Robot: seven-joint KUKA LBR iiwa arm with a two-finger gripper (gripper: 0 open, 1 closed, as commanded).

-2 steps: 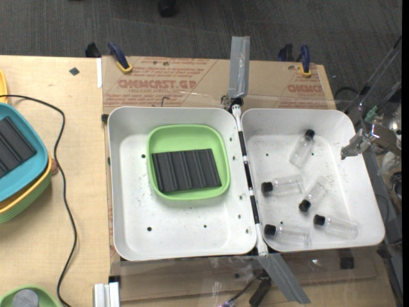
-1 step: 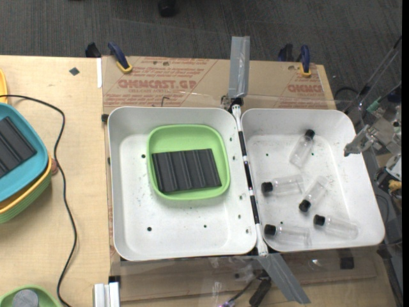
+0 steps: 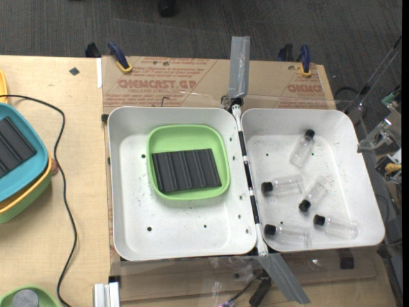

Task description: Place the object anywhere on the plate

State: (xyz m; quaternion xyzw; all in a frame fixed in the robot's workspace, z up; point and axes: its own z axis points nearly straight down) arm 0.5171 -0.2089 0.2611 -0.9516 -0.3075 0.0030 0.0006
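Five clear vials with black caps lie scattered in right bin; green plate with dark ridged insert sits in left bin.

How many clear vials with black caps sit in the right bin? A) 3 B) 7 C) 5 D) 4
C: five clear vials with black caps lie scattered in the right bin; the green plate sits in the left bin.

stacked teal-and-green trays far left | black cable on bench | blue clamps on cardboard
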